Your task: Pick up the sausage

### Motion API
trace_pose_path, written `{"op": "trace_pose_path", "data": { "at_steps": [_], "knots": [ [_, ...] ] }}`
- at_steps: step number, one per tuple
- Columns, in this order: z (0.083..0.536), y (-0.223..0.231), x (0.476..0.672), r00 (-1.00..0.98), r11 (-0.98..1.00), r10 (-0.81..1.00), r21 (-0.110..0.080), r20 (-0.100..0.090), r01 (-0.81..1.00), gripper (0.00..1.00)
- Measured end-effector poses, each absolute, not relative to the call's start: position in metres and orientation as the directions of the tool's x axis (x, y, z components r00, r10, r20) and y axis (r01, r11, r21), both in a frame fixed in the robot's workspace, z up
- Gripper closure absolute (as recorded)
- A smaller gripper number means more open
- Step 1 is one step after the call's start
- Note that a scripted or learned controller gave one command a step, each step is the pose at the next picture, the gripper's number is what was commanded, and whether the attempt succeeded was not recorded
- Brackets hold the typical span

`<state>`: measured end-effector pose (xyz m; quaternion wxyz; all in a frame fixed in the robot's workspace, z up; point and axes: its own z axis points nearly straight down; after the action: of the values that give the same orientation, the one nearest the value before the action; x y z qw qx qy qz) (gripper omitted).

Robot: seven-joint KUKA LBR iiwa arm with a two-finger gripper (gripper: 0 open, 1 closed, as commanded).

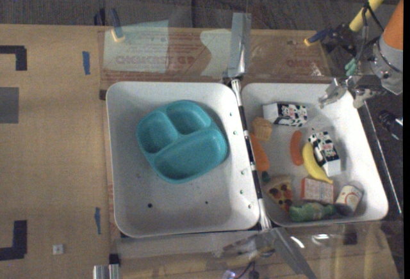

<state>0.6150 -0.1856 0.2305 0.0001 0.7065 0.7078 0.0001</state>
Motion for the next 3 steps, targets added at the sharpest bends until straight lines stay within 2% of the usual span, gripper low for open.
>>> {"op": "trace_pose_path", "data": {
  "at_steps": [1,2,3],
  "knots": [
    [0.109,-0.130,0.611,-0.007,0.007,1.000,-0.001,0.000,1.000,0.00],
    [0.089,-0.149,0.616,-0.175,0.175,0.985,0.006,0.000,0.985,0.00],
    [0.102,-0.152,0.619,-0.172,0.172,0.985,0.015,-0.009,0.985,1.00]
  ]
}}
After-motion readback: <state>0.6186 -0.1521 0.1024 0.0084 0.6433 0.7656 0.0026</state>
